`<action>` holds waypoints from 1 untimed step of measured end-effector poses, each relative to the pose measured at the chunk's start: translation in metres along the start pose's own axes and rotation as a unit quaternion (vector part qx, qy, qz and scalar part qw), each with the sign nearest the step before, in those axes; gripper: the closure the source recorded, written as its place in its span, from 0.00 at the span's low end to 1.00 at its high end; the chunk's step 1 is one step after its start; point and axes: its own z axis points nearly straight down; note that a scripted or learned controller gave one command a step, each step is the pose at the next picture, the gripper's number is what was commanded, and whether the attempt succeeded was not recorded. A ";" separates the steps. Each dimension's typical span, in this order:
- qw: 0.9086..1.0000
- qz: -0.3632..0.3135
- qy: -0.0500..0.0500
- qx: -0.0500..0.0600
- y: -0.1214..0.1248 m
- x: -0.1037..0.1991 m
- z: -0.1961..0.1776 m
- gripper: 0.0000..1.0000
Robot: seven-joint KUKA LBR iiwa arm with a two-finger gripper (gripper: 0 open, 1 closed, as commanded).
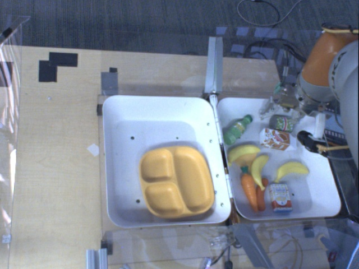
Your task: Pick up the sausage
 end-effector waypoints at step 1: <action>0.995 -0.098 0.003 0.013 -0.001 0.049 -0.039 0.00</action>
